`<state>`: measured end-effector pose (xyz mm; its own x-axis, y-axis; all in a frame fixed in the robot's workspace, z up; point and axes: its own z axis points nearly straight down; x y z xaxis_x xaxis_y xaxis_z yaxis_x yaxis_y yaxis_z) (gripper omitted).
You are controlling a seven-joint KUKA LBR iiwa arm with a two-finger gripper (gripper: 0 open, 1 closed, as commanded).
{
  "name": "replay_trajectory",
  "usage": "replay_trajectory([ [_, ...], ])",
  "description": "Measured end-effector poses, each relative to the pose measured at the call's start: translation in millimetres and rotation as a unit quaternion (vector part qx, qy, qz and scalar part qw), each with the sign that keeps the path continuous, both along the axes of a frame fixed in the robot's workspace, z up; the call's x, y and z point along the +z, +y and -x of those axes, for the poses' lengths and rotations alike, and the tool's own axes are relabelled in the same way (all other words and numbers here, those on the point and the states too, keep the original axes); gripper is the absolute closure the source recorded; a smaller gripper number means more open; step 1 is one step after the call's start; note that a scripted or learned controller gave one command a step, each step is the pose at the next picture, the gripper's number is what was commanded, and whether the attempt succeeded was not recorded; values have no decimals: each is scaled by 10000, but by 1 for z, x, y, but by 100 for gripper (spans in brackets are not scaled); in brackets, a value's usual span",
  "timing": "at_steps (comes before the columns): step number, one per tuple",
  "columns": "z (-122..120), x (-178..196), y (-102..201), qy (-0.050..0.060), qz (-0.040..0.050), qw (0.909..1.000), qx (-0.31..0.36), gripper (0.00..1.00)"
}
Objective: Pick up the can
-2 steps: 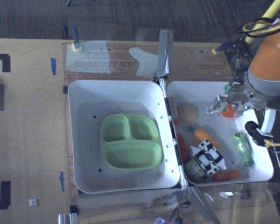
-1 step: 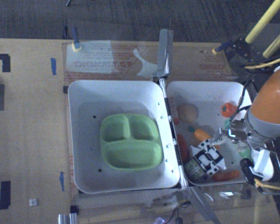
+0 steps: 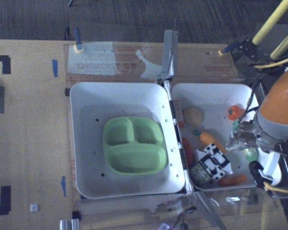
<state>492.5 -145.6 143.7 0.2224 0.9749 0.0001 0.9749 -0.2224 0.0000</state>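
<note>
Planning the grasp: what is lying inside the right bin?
The right bin holds a tan ball, a red-orange piece, a carrot, a checkered block and, beside it, what may be the can. The arm covers the right side.

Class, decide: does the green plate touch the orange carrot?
Apart. The camera view shows the plate in the left bin, the carrot in the right bin.

Two bins sit side by side on the bench (image 3: 29,143). In the left bin (image 3: 81,128) a divided plate (image 3: 133,145) lies near the middle. The right bin (image 3: 206,92) holds a potato (image 3: 193,115) at its far left, a tomato (image 3: 235,112) far right, a carrot (image 3: 210,139) between them, nearer, and a patterned box (image 3: 212,161) nearer still, by the near wall.
</note>
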Motion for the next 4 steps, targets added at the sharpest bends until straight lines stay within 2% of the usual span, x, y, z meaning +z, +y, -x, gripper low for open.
replay_trajectory([
  [1,6,179,-6,-9,9,9914,1309,100],
  [2,-21,252,37,-16,13,9809,1947,100],
  [3,-32,208,107,0,1,9831,1831,100],
  [4,-48,152,81,6,0,9914,1305,100],
])
